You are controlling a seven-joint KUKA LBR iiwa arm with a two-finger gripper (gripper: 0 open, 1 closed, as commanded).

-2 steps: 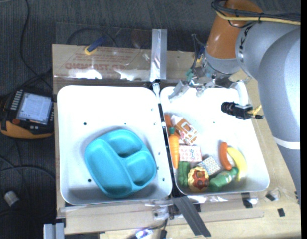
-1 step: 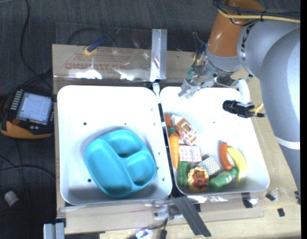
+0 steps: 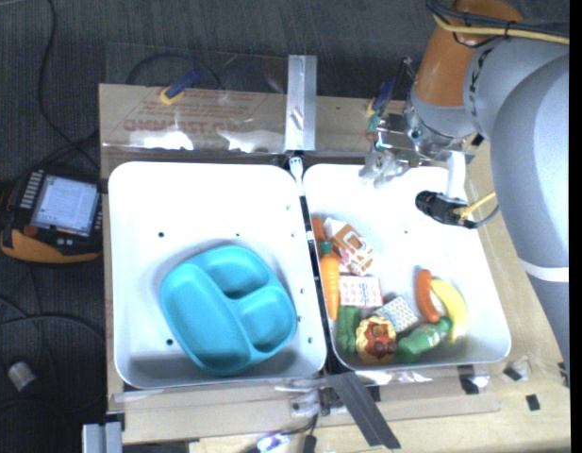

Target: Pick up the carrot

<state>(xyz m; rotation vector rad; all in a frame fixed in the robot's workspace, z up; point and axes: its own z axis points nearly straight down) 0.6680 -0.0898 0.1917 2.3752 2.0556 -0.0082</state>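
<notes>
Against the right bin's left wall, carrot point(image 3: 329, 286), open floor beyond

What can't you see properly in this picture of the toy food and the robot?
- The gripper, at the back rim of the right bin: too small and blurred to tell how its fingers stand.
- The carrot: its lower end disappears among the piled toy food.
- The small boxes beside it: their labels are too small to read.
- The arm: cut off by the picture's right edge.

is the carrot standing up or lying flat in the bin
Lying flat: the carrot stretches along the right bin's left wall.
</notes>
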